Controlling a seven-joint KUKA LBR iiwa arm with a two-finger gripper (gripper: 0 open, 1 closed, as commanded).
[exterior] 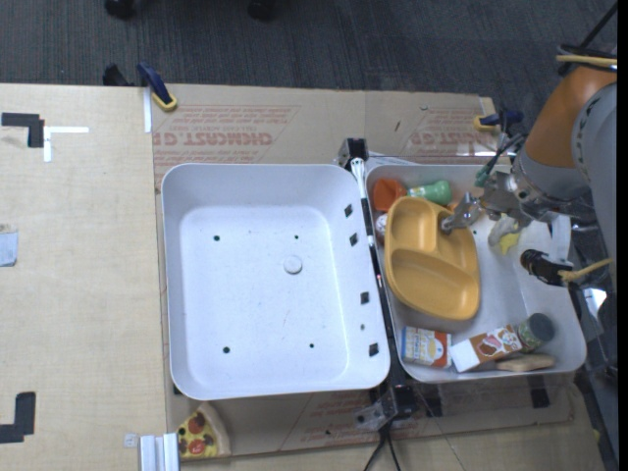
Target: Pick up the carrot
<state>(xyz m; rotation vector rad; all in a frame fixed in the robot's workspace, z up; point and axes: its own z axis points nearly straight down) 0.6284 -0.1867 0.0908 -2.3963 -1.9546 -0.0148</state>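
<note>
The carrot (pixel 387 195) lies in the far left corner of the right bin (pixel 559 307). Its orange body is partly hidden behind a yellow bowl (pixel 432 263), and a green top (pixel 435 191) pokes out to the right of it. My gripper (pixel 459 216) hangs over the bowl's far right rim, just right of the green top and apart from the orange body. Nothing shows between its tips.
Along the right bin's near wall lie a small carton (pixel 424 345), a juice box (pixel 491 345), a dark can (pixel 538 330) and a wooden stick (pixel 526 363). A yellow item (pixel 505 234) sits beside the wrist. The left bin (pixel 191 292) adjoins; a pizza-slice toy (pixel 199 435) lies on the bench.
</note>
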